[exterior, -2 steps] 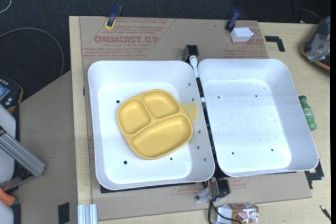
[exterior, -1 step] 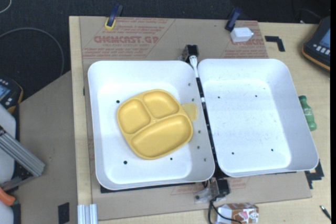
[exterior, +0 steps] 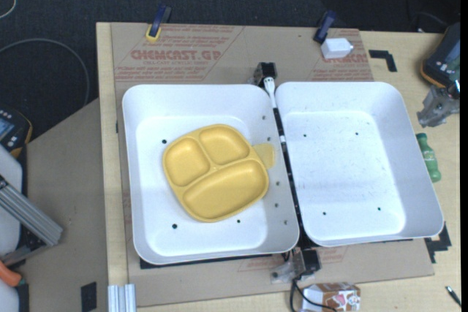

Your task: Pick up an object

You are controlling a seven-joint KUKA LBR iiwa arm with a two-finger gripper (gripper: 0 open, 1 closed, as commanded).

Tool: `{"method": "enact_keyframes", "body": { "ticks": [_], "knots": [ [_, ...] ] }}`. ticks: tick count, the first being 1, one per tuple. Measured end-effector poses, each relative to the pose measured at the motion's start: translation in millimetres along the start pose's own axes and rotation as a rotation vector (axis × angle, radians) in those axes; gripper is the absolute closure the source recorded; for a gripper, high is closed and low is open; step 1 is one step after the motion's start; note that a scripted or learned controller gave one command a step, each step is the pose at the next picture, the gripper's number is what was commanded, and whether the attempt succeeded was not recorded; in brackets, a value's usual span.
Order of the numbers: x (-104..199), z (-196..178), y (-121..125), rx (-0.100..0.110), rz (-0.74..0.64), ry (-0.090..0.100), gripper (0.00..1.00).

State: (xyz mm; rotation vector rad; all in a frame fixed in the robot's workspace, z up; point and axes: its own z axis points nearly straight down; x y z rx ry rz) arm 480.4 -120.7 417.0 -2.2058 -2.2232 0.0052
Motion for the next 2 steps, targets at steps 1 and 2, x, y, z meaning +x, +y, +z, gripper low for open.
{"method": "enact_keyframes", "body": {
  "ticks": [1,2],
  "knots": [
    [167,60,0,-0.001,-0.009,0.000,1.00],
    [234,-16,1,-0.019,-0.002,0.000,1.00]
  ]
}}
